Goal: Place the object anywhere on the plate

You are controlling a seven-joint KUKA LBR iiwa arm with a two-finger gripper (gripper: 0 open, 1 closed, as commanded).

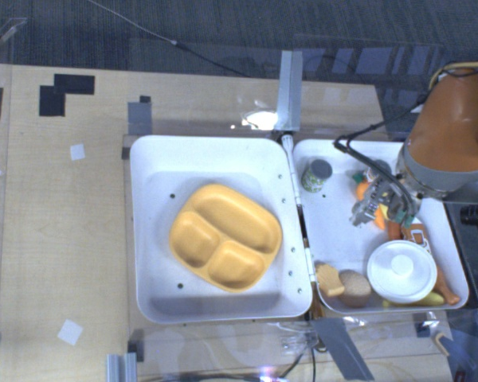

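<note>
A yellow plate (225, 235) with three compartments lies in the left bin (155, 173). The right bin (334, 229) holds the loose objects: a small can (315, 173), a white bowl (401, 270), a tan piece (329, 278), a brown potato-like item (354, 286), orange pieces (362, 189) and a yellow piece (434, 298). My gripper (374, 207) hangs over the right bin's middle right, just left of the orange items and above the white bowl. I cannot make out anything held in it.
A metal divider post (289, 90) stands at the back between the bins. A black cable (358, 153) loops from the arm over the right bin. The orange-banded wrist (454, 130) covers the bin's back right corner.
</note>
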